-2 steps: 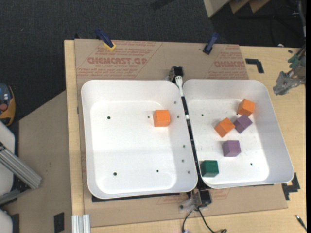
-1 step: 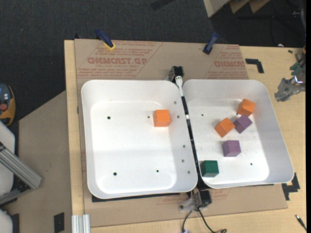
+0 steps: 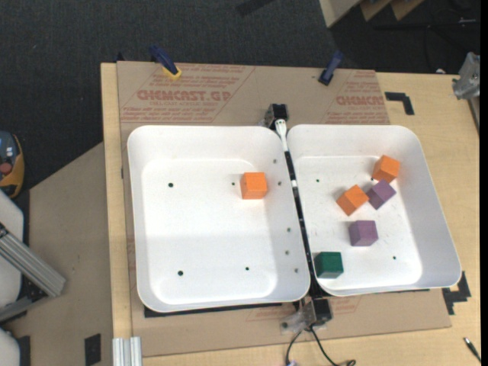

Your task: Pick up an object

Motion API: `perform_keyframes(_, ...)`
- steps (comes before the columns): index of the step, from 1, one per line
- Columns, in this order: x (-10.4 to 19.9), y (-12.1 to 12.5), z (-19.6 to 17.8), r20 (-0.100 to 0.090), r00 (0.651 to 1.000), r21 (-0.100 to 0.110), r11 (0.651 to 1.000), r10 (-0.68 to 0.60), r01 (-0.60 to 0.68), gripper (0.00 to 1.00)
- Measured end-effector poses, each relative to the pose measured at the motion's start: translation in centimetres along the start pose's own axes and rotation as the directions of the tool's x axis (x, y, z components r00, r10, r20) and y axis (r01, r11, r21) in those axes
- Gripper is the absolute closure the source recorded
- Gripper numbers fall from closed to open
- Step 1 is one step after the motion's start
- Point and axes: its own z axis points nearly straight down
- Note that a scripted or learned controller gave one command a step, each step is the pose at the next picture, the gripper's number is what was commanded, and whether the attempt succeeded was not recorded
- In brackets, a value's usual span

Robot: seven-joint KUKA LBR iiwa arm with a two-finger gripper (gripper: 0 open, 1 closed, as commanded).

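From my feed, nothing has been lifted yet: every block sits on a bin floor, so the whole pick is left to do. Taking the clamp strip (image 3: 293, 197) between the two bins as my landmark, a lone orange cube (image 3: 254, 185) lies just left of it in the left bin (image 3: 152, 280). Right of it, in the right bin (image 3: 435, 235), I count an orange cube near the far corner (image 3: 386, 168), a second orange cube (image 3: 352, 200) touching a purple block (image 3: 380, 194), another purple block (image 3: 363, 232) nearer me, and a green cube (image 3: 329, 264) close beside the strip. I cannot tell the arm's pose or how the fingers stand from this frame.
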Motion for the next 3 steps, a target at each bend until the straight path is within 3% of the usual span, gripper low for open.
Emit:
perform_keyframes(1,-5.0,-2.4,4.8,-0.004,1.000,0.026,1.000,0.012,-0.012,1.00)
perform_keyframes(3,-4.8,-8.7,-5.4,0.000,1.000,0.012,1.000,0.008,-0.008,1.00)
